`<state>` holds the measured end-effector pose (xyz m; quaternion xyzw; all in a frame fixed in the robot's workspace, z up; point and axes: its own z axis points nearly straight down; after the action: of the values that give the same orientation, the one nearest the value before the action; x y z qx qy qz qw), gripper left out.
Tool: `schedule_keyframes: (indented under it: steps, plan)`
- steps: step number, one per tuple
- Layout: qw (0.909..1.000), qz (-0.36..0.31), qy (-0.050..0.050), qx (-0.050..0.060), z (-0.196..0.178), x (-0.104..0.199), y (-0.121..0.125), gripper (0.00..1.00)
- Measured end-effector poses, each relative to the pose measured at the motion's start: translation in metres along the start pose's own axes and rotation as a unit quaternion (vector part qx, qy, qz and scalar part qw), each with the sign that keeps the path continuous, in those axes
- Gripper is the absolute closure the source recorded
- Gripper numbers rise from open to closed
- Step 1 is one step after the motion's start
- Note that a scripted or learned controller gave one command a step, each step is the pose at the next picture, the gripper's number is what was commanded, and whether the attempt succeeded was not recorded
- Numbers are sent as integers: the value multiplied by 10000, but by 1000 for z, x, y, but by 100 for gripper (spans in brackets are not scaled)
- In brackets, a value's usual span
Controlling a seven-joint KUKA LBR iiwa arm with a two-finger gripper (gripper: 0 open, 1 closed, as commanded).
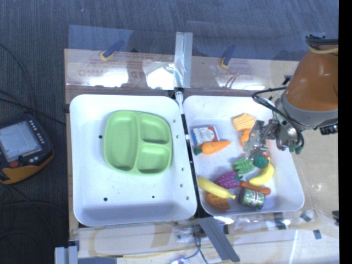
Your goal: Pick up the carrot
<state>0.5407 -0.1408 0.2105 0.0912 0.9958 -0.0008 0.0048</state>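
**Carrot lying clear of the hand, crowded bin risking a wrong grab**

Carrot [215, 146] is lying centre-right of frame, touching a small carton [204, 133]. Further right, the hand [257, 144] is hovering over a broccoli [242, 164] and banana [264, 174]; whether it is open, I cannot tell. It is probably risking snagging those. White bins are sitting on a tabletop [93, 70] over dark carpet [33, 26].

a pale wooden bench [82, 65] seen from above at a slant. two shallow white plastic bins sit directly on it, side by side and touching: the left bin [88, 191] and the right bin [289, 188]. patches of clear tape [159, 73] shine along the bench's far edge.
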Motion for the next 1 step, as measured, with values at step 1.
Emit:
schedule_keyframes:
  steps: [1]
  plan:
    - [10000,7,37,2,3,2,-1,0]
